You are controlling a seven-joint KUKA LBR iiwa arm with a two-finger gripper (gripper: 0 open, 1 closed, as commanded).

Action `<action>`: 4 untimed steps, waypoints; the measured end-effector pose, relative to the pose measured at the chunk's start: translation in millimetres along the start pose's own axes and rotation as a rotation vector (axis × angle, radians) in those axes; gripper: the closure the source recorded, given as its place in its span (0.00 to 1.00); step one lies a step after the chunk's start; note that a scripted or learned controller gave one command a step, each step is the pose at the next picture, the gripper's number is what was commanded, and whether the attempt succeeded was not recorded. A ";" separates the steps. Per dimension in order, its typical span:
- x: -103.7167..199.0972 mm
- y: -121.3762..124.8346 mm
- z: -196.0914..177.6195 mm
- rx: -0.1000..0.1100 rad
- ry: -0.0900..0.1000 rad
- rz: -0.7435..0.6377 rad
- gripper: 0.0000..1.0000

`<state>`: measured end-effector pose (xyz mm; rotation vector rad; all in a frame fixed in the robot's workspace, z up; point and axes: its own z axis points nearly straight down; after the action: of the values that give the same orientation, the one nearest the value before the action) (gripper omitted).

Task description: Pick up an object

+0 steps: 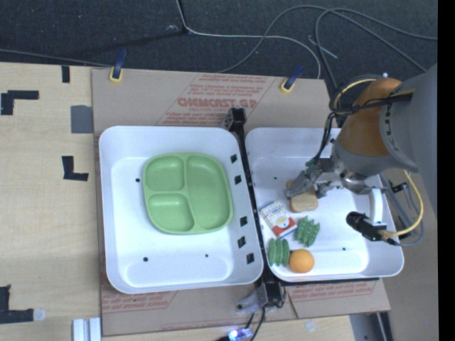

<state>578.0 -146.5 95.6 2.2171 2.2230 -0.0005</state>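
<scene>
I see the claw (307, 183) low in the right bin (355, 261), just above the tan bread piece (304, 203); I cannot tell its state. The bread looks light and soft, so I'd grip its short sides gently.

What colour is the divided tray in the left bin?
Light green; the camera view shows the tray plainly.
</scene>
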 end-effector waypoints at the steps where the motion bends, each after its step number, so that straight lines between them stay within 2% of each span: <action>1: 5.3 3.7 -42.8 0.000 0.003 0.000 1.00; 3: 11.9 2.0 -140.1 -0.003 0.001 0.000 1.00; 4: 57.8 -12.2 -146.1 0.003 0.004 -0.003 1.00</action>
<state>565.5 -88.5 241.6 2.2170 2.2292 0.0006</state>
